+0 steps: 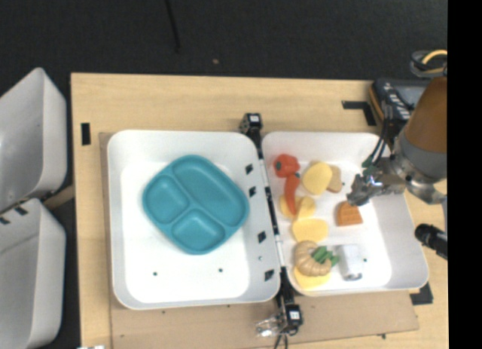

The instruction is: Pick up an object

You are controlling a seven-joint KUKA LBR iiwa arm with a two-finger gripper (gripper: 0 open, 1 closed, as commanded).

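Note:
The right bin (392,264) holds several toy foods: a red pepper (285,164), a yellow piece (318,178), an orange-red strip (290,193), a yellow disc (310,229), an orange wedge (349,214), a tan pastry with green (310,258) and a grey-white piece (351,258). My gripper (361,191) hangs over the right bin, just above the orange wedge and to the right of the yellow piece. The arm comes in from the right with its orange band (431,117) above the wrist.
The left bin (128,264) carries a teal divided plate (195,203). A black clip (251,123) sits at the far end of the seam between the bins. White boxes (26,144) stand off the bench to the left.

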